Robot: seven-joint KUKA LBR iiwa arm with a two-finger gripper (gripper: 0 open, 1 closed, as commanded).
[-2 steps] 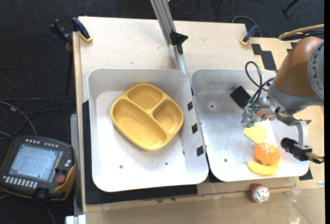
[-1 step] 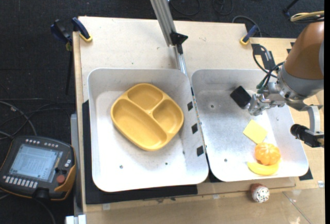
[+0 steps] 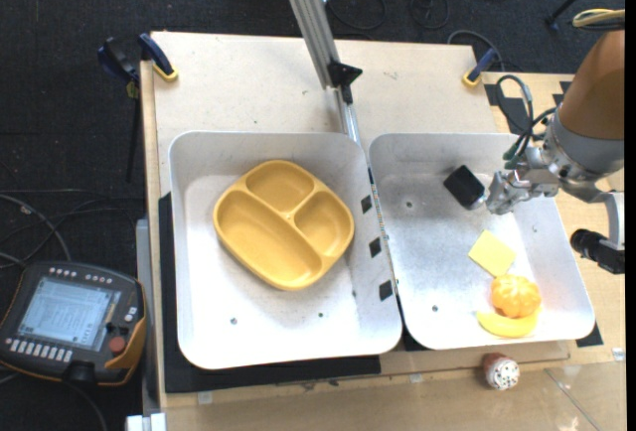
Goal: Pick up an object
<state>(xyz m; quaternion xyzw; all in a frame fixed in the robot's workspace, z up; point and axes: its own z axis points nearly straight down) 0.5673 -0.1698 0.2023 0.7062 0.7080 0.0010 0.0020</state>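
one claw beside black block

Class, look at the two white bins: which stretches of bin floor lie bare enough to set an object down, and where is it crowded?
Left bin: bare floor rings the yellow divided plate, widest along the near edge. Right bin: the left half is bare, from the black block down to the near rim. Crowded: the near right corner, with yellow square, orange and banana, and around the pincer.
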